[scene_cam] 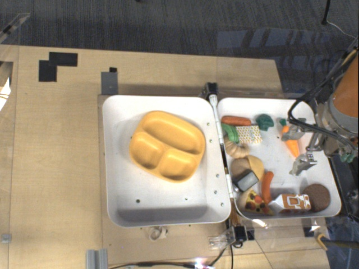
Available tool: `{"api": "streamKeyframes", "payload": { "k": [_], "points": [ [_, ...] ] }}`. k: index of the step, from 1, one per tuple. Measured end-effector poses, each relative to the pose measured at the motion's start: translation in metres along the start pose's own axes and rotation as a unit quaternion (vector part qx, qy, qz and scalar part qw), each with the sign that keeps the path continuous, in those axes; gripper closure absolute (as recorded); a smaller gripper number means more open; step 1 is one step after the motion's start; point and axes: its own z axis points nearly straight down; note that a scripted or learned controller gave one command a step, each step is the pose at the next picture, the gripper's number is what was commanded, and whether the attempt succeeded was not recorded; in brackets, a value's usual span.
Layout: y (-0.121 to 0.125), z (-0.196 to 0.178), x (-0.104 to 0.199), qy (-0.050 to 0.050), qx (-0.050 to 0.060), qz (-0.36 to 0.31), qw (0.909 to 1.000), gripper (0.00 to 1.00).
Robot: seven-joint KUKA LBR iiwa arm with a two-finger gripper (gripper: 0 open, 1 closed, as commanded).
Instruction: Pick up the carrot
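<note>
Carrot (292, 146) waiting in the right bin (331, 206) — upper right, near the far wall.
Gripper (303, 166) hangs just beside it, fingers spread, nothing between them — best centred over the orange body before descending and closing.

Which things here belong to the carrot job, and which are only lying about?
Job: carrot; claw; right bin.
Lying about: yellow divided tray; left bin; brown round item; teal toy; red sausage.
</note>
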Motion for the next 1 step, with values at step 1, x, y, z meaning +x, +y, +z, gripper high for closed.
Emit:
{"api": "streamKeyframes", "payload": {
  "k": [1],
  "points": [
    [-0.0468,0.1210,-0.0187,0.004,-0.001,0.010,0.9999,0.00]
  ]
}}
